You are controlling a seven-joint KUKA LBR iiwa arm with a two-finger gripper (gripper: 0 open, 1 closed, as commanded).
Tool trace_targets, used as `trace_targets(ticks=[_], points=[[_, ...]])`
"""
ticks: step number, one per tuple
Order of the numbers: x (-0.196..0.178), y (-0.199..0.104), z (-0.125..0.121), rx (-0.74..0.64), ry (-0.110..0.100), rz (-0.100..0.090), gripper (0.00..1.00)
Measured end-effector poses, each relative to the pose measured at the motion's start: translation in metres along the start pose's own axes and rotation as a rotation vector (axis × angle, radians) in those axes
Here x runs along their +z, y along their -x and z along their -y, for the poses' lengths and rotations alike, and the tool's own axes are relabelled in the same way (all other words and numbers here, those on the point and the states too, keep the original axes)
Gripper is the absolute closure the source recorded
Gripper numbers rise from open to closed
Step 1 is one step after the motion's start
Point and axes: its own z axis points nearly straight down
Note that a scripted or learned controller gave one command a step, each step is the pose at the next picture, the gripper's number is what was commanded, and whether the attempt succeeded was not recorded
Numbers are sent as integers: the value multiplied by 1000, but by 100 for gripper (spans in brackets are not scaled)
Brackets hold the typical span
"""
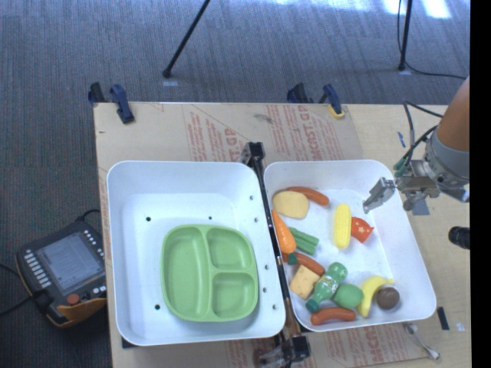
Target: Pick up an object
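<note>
My gripper [397, 198] hangs over the right rim of the right bin [406, 244], open, with nothing between its fingers. Toy food lies in that bin. A red pepper piece [360, 229] and a yellow corn cob [341, 226] lie closest, just down and left of the gripper. Farther left are a potato [290, 203], a red sausage [308, 195], a carrot [284, 236] and green beans [304, 241]. At the front lie a cheese block [303, 281], a green bottle [327, 284], a lime [349, 295], a banana [371, 294], a brown ball [387, 298] and another sausage [334, 315].
The left bin [130, 190] holds a green divided plate [209, 273]. A black divider clamp [254, 153] sits between the bins at the back. Blue clamps [120, 102] grip the bench's far edge. A teach pendant [61, 271] lies on the floor at left.
</note>
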Motion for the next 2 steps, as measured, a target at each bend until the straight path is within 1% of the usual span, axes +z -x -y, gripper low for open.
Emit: trace_targets(ticks=[1, 2], points=[[137, -28, -34, -53, 0, 0, 0], [129, -28, -34, -51, -4, -2, 100]])
